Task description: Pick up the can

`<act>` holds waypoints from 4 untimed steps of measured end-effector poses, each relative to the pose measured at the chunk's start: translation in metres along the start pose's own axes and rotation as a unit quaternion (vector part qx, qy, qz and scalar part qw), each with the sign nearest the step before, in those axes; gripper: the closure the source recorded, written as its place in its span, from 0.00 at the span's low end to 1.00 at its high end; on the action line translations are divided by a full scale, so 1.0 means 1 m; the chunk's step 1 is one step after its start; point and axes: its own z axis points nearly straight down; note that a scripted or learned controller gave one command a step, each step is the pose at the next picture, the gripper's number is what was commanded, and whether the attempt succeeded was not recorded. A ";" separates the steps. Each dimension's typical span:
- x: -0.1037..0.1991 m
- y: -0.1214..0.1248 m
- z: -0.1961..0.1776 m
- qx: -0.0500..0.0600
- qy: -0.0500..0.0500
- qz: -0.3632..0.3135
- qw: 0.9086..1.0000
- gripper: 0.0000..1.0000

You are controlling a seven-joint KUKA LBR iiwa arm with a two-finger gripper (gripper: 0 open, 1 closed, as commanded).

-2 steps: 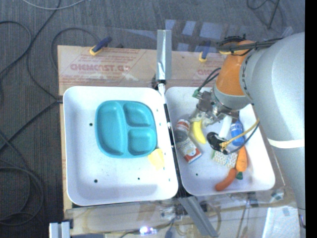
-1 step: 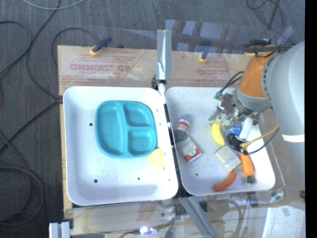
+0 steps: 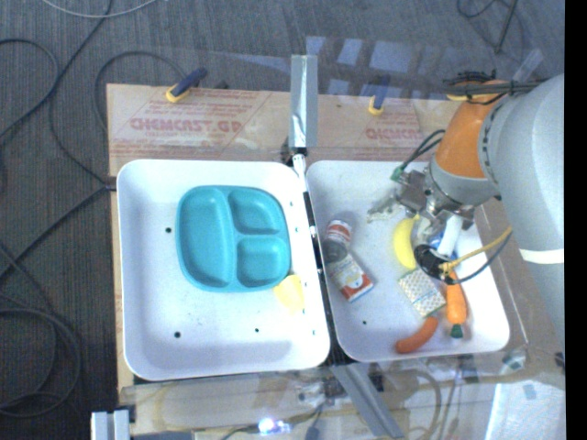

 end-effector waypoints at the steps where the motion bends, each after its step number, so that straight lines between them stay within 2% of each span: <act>1: -0.029 0.015 -0.038 0.012 0.006 0.045 0.999 0.00; 2: 0.027 -0.029 -0.004 0.006 -0.007 0.118 0.993 0.00; 3: 0.050 0.026 0.002 0.018 -0.014 0.175 0.984 0.00; 4: 0.012 0.046 0.002 0.022 -0.011 0.221 0.975 0.00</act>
